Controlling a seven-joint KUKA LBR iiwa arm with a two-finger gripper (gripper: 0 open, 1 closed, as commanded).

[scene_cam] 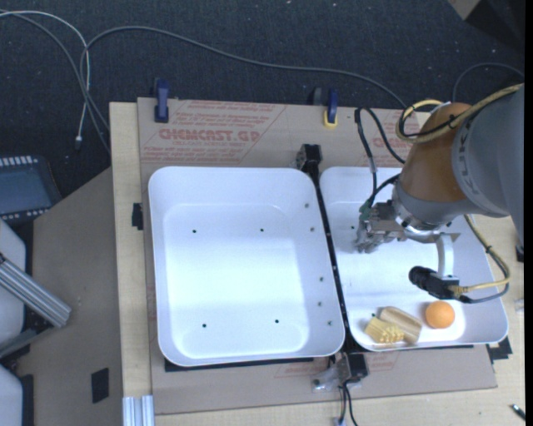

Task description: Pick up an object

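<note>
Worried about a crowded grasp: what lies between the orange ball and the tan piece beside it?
Nothing: the camera view shows only a narrow bare strip of the right bin between the orange ball and the tan piece.

A robotics lab: two white bins point(156, 266) sit on a board point(125, 291) fixed with blue clamps point(161, 100) at its far edge, loose cables point(86, 75) trailing over dark carpet point(275, 21).

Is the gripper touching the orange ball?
Apart. The camera view shows bare floor of the right bin between the gripper and the orange ball.
</note>
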